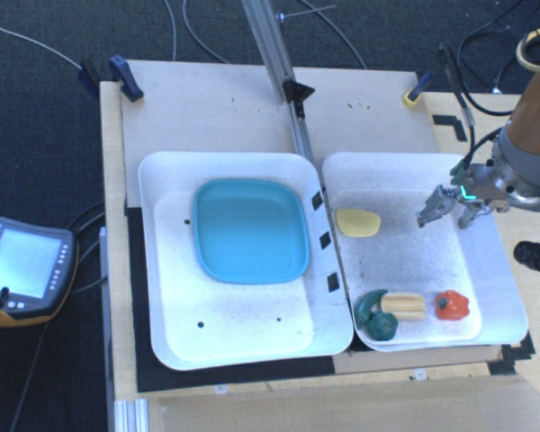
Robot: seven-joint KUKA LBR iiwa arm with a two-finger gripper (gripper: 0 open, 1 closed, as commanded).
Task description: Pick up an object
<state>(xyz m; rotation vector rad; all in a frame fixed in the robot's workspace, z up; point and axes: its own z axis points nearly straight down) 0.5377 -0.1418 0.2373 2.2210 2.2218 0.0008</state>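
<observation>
I am hovering my claw (448,209) in the right bin (486,268), fingers parted, gripping nothing | lemon (357,222) is lying to its left, long axis crosswise | tomato (451,305) is sitting just below.

No readable text, labels, brands or numbers anywhere. The pendant (22,268) left of the desk (207,115) had a lit screen, but its content was too small and blurred to read. Black marks on the divider between the bins (162,241) were plain, no lettering made out.
</observation>
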